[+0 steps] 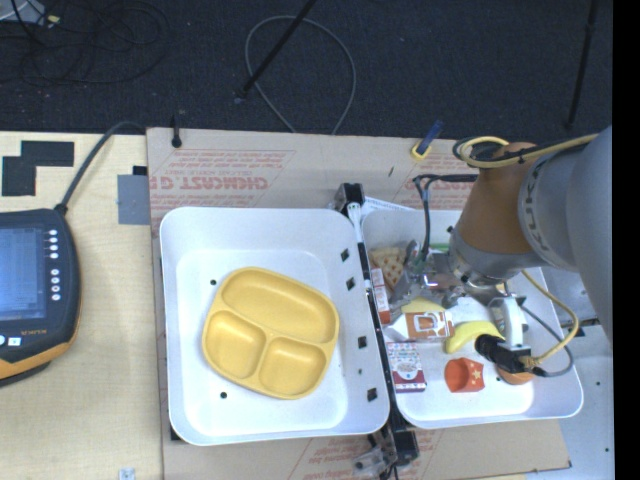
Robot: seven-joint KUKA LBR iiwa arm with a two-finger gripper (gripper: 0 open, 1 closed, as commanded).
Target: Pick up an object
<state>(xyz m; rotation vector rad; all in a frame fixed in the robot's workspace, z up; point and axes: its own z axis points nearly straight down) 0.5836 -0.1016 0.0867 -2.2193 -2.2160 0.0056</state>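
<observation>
My gripper (pixel 428 286) reaches down into the right bin (pixel 560 400), below the orange wrist band, over the bin's upper middle. Just under it lies a white and orange carton (pixel 428 324). A yellow banana (pixel 468 336) lies to the carton's right. To the gripper's left rests a tan cracker-like piece (pixel 387 263). A red cup-shaped thing (pixel 464 375) and a red and white packet (pixel 405 366) sit near the bin's front. I see nothing lifted off the bin floor.
The left bin (pixel 190 258) holds a yellow divided plate (pixel 270 331). A small orange thing (pixel 516 374) lies by the red one. A black divider (pixel 366 308) separates the bins. A pendant with a screen (pixel 30 278) lies at far left.
</observation>
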